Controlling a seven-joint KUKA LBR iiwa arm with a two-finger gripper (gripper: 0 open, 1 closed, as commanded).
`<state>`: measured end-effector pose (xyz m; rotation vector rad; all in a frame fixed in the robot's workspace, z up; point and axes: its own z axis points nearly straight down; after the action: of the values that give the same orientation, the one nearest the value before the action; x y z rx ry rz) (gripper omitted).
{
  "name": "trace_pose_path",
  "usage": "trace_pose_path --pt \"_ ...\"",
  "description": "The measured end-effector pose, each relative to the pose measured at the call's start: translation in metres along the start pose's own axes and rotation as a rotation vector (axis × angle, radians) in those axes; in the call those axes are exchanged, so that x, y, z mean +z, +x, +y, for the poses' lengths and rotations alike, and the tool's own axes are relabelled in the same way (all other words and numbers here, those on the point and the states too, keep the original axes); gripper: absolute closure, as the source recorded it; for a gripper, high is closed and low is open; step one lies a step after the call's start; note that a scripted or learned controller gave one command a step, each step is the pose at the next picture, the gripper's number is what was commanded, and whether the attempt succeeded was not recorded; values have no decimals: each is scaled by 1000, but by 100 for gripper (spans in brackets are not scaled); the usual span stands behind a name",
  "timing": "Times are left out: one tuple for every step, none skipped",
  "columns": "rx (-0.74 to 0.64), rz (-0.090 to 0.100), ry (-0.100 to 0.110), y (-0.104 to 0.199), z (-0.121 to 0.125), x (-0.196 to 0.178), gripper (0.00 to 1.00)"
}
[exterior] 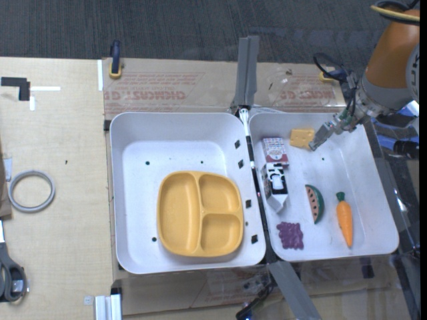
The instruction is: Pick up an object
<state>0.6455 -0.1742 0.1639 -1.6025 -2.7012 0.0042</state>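
Grapes (289,235) lie nearest; gripper (323,137) poised far right beside cheese (302,137), likely approaching it; finger spread indiscernible.

Bright, even overhead light, soft shadows inside the white bins (127,199), focus sharp, slight glare on plastic.

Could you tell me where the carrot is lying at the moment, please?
The carrot lies in the right bin, near its front right corner, just right of the watermelon slice, apart from it.
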Motion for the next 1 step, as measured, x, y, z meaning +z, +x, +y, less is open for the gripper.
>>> trace_pose_path --pt "333 -1 -2 4 18 67 0"
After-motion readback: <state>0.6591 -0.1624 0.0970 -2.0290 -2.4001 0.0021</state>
